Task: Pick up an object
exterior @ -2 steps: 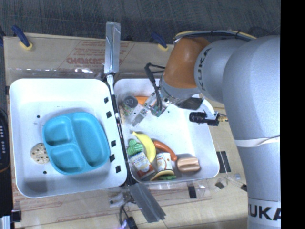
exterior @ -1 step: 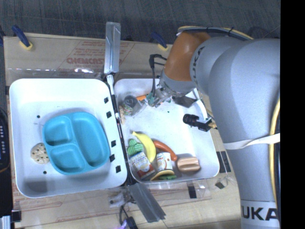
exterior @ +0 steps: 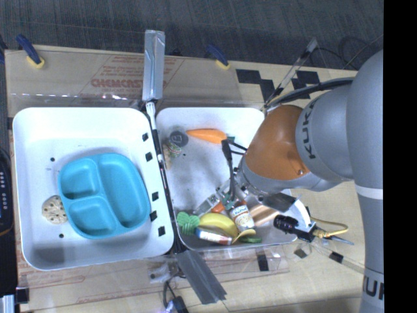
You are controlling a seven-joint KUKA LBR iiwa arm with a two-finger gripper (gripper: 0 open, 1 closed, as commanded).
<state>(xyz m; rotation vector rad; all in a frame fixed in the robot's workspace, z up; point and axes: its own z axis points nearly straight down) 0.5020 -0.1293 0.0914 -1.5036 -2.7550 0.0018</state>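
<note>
Objects lie heaped in the right white bin (exterior: pixel 195 119), crowded against its near edge: a yellow plastic banana (exterior: pixel 219 224), a green knobbly toy (exterior: pixel 187 222), a small labelled bottle (exterior: pixel 242 218). An orange plastic carrot (exterior: pixel 206 135) lies apart near the far edge, with bare floor between. The claw (exterior: pixel 227 198) hangs just above the heap; whether it is clenched or released cannot be told. The left white bin (exterior: pixel 39 126) carries a blue divided plastic tray (exterior: pixel 103 194) with a round cookie (exterior: pixel 53 209) at its left edge.
</note>
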